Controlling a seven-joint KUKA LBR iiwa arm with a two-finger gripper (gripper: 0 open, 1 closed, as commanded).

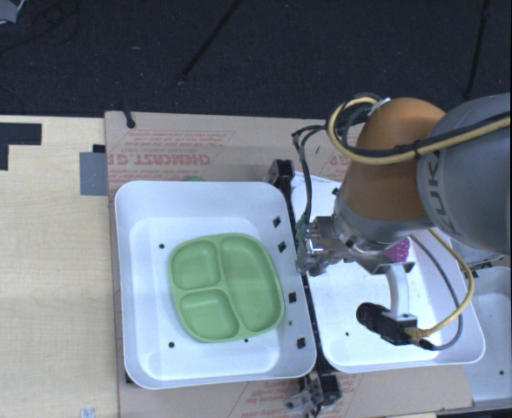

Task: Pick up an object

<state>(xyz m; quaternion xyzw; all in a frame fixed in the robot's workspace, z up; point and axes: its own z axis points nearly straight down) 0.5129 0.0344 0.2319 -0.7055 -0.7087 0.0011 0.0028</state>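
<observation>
A green plate with three compartments lies flat in the middle of the left white bin. The arm's orange band and grey wrist hang over the right white bin. My gripper points down at that bin's left side, close to the divider between the bins, and its metal body covers its tips. A small magenta object peeks out from under the wrist in the right bin, mostly hidden. Nothing is visibly held.
A black cable fitting with a yellow cable hangs off the arm over the right bin's floor. Both bins rest on a cardboard sheet on the wooden bench. Black clips run along the divider between the bins.
</observation>
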